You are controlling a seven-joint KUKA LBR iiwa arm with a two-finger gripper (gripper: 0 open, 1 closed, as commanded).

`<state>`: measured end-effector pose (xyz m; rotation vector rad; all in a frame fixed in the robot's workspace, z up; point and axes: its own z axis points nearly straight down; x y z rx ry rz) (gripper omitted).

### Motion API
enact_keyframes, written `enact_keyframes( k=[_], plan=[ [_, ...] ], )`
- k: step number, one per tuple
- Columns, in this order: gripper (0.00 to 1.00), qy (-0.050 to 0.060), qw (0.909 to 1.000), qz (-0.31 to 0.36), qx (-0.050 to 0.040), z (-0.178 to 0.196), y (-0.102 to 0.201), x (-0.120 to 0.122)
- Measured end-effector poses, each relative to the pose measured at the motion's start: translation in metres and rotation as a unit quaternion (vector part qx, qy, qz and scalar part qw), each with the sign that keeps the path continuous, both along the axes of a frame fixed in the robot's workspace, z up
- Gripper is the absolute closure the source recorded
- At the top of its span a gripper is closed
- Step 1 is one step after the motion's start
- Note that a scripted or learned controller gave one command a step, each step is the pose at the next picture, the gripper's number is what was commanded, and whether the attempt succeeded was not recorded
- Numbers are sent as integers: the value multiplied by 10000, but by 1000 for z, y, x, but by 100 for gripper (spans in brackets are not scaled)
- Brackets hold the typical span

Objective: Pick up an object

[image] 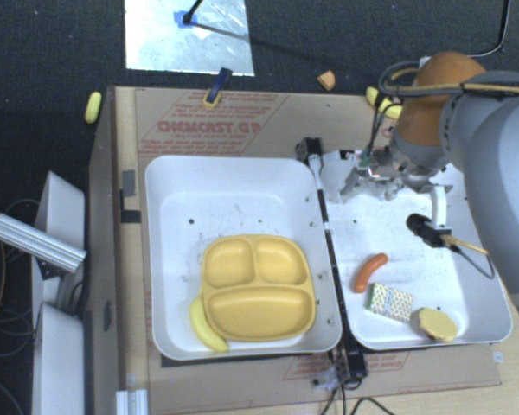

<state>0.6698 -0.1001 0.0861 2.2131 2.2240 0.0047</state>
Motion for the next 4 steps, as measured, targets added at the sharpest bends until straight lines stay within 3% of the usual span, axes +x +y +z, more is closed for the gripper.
enact_keyframes(
  k=[1, 2, 3, 4],
  plan=[
    [0, 22, 10000, -19, 3, -2, -5, -68],
    [0, 24, 10000, -22, 6, -2, 14, -154],
    [100, 10, 10000, -18, 8, 9, 14, -152],
    [100, 6, 10000, -5, 7, 99, 79, -93]
  ],
)
